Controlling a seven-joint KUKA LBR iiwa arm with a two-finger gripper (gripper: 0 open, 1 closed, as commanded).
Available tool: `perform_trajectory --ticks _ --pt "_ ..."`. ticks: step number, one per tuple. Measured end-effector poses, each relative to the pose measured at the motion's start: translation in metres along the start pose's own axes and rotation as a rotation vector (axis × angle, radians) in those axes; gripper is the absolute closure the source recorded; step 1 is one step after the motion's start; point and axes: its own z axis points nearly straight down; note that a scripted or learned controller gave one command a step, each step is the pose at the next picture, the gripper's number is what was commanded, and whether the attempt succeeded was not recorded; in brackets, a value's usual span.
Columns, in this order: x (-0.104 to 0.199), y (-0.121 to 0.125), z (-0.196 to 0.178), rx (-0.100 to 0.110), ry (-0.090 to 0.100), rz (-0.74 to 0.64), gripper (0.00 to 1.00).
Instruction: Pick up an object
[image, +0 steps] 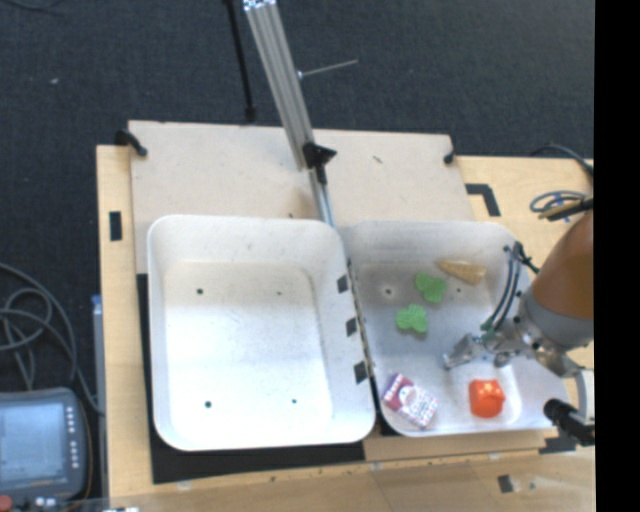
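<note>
Five candidate objects sit in the right bin (365, 250): two green pieces, one (431, 288) farther, one (411, 319) nearer, a tan wedge (461, 269) by the far wall, a red-and-white packet (411, 401) at the near-left corner, and an orange-red object (487, 397) near the near wall. Left bin (170, 300) has only a few dark specks on its floor. Arm comes in from the right, orange band above the wrist, hand (478, 351) low inside the right bin, just far of the orange-red object and right of the nearer green piece. Can't tell its opening, the metal parts blur together at this slant; nothing visibly gripped. Judgement: the orange-red object is the likely target since it's closest to the hand and sits apart from the others, so clean clearance on both sides. The packet lies flat against the bin's curved corner, harder to get under. Green pieces are close together, risk of nudging one while taking the other. Surface (115, 300) around the bins carries nothing relevant. Pick not yet made.
</note>
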Motion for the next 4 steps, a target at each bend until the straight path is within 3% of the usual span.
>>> perform_trajectory --ticks 1,3,4 --pt "-0.001 0.002 -0.012 -0.006 0.000 0.006 1.00" --pt "-0.015 0.008 -0.116 -0.008 -0.001 -0.005 1.00" --pt "0.032 0.018 -0.120 -0.003 0.003 -0.010 1.00"
